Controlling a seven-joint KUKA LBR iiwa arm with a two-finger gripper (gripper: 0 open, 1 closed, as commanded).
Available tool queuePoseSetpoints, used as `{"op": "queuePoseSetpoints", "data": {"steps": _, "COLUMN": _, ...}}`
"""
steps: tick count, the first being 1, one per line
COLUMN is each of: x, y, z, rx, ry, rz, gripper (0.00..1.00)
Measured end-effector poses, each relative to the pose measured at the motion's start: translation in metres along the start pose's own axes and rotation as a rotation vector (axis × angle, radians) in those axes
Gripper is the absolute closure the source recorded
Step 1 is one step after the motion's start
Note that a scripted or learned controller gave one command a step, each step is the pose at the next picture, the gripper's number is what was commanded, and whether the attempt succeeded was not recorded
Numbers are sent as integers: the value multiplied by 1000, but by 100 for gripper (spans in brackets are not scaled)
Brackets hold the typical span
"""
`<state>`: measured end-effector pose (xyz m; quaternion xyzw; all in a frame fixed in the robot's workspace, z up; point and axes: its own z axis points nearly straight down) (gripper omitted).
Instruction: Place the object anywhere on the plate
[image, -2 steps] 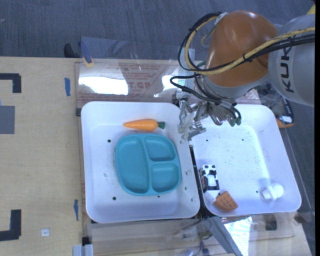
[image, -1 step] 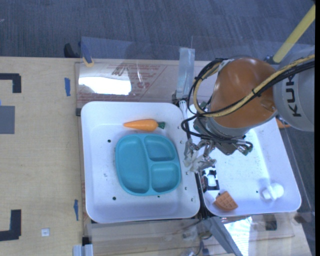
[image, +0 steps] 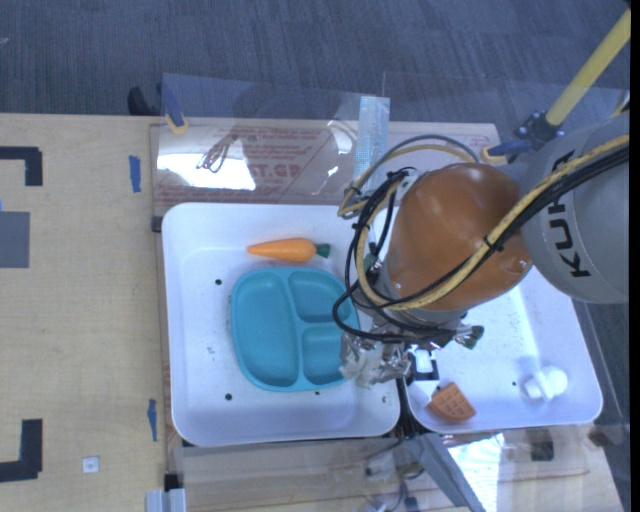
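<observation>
1. Starting at the left bin (image: 190, 330), we see the blue plate (image: 290, 330) lying near its middle, divided into compartments, with nothing resting on it.
2. Just beyond the plate's far edge lies a toy carrot (image: 283, 250), its long axis running left to right, green tip pointing right; it is just beside the plate but not on it.
3. Moving right, our gripper (image: 375, 365) hangs over the plate's near right corner, close to the wall between the bins. Cables and the orange wrist cover it, so we cannot tell whether it is clenched or released, nor whether anything sits in it.
4. We judge the carrot to lie far and left of the gripper, across the plate.
5. Further right, in the right bin (image: 575, 330), an orange wedge-shaped piece (image: 452, 403) sits just near and right of the gripper, and a small white object (image: 545, 383) lies beyond it.
</observation>
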<state>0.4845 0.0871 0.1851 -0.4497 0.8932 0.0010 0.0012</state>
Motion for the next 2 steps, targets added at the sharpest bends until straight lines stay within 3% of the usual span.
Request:
{"op": "queuePoseSetpoints", "data": {"steps": 1, "x": -4, "y": 8, "z": -19, "rx": 4, "ry": -4, "rz": -212, "gripper": 100}}
{"op": "queuePoseSetpoints", "data": {"steps": 2, "x": -7, "y": 8, "z": -30, "rx": 8, "ry": -12, "rz": -210, "gripper": 100}}
